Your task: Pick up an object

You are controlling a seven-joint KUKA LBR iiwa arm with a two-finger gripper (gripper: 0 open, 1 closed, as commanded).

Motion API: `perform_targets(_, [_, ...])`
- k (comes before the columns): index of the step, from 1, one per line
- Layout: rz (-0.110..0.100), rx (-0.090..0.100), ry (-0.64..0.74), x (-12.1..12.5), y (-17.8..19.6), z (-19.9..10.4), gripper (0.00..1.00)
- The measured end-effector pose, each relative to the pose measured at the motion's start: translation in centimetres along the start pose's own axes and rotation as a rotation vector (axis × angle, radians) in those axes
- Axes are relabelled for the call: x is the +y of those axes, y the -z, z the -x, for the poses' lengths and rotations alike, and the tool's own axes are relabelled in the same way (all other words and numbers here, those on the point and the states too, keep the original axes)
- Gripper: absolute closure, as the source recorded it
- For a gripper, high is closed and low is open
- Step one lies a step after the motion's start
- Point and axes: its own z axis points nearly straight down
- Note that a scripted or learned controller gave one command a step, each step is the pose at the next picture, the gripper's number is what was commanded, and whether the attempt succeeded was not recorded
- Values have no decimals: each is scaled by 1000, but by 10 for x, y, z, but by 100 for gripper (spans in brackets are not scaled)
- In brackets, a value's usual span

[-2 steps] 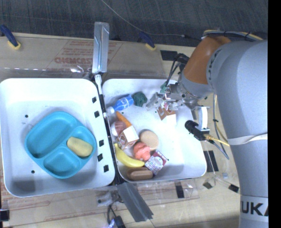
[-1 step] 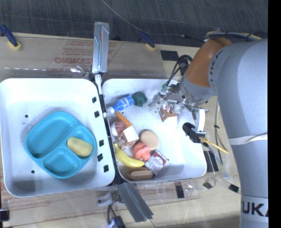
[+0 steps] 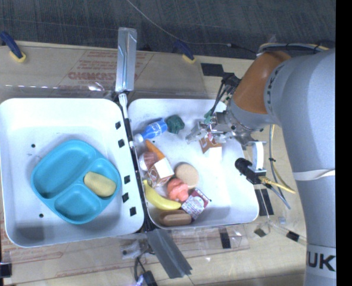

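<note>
The grey arm (image 3: 307, 154) fills the right side of the camera view, its broad lower link rising from the bottom edge and bending leftward at the top. The orange band (image 3: 254, 88) sits just above the wrist, which angles down and to the left. At its end the gripper (image 3: 206, 130) points leftward and low, a cluster of small metal parts and dark cables at the wrist. A black knob (image 3: 245, 167) juts from the arm below the wrist.

Two white bins (image 3: 9, 159) side by side — one blue divided plate (image 3: 65, 183) with one yellow potato (image 3: 100, 184) in the left bin; beside it, one banana (image 3: 159, 199), one sausage (image 3: 176, 219), one blue bottle (image 3: 155, 128).
</note>
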Motion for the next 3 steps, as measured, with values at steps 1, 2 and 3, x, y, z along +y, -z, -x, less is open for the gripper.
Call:
perform_targets(1, [-13, 2, -2, 19, -2, -1, 0])
perform_targets(2, [-15, 2, 52, 37, -3, 0, 0])
perform_targets(3, [0, -3, 61, 43, 12, 0, 100])
